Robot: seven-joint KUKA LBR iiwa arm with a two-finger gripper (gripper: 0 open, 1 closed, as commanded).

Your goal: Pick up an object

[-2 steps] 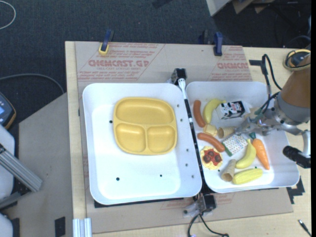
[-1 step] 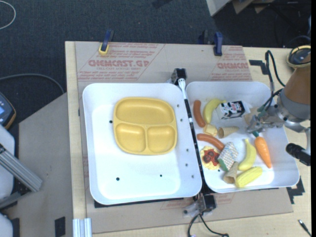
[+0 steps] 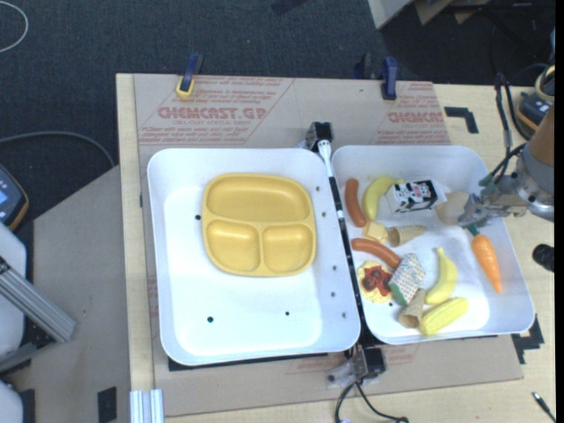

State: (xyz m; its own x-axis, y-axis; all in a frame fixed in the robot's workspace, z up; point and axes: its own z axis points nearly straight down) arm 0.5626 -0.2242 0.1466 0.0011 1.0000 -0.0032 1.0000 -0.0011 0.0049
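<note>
The gripper (image 3: 480,211) hangs over the right edge of the right bin (image 3: 458,155), directly above the top of the carrot (image 3: 487,262). Whether the fingers are open or closed cannot be told from here; nothing is seen between them.

The carrot lies along the right side of that bin, leaf end toward the gripper, apart from the other items. It looks like a moulded plastic toy: likely light, rigid and smooth, so it may slip. Grip across the thick upper half rather than the tapered tip.

Other candidates in the same bin: two sausages (image 3: 353,202), three bananas (image 3: 446,276), a small milk carton (image 3: 414,195) and a corn cob (image 3: 407,278). These lie close together, leaving less finger clearance.

The left bin (image 3: 176,236) carries a yellow divided tray (image 3: 259,223). Both bins rest on a cardboard-covered worktop (image 3: 141,113) held by clamps (image 3: 187,81). The floor around is dark carpet.
</note>
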